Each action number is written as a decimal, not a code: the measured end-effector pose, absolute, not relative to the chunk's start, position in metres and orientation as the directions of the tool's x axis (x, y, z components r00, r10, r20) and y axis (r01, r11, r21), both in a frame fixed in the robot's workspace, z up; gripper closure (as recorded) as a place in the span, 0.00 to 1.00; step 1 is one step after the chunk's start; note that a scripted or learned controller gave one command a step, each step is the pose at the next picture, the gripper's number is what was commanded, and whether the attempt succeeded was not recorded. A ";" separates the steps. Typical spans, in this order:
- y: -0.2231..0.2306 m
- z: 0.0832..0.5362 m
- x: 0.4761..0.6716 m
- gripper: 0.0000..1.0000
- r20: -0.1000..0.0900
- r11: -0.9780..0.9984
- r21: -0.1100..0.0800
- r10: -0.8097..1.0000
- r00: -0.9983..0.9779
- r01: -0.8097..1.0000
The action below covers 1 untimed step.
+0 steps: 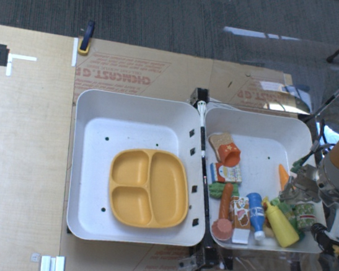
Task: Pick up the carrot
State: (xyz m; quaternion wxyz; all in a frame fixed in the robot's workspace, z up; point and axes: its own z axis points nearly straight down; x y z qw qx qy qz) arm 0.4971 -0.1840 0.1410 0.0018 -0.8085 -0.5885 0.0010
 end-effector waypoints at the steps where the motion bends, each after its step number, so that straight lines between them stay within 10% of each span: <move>1: -0.182 0.091 0.528 1.00 0.000 0.069 -0.001 0.998 -0.069 0.998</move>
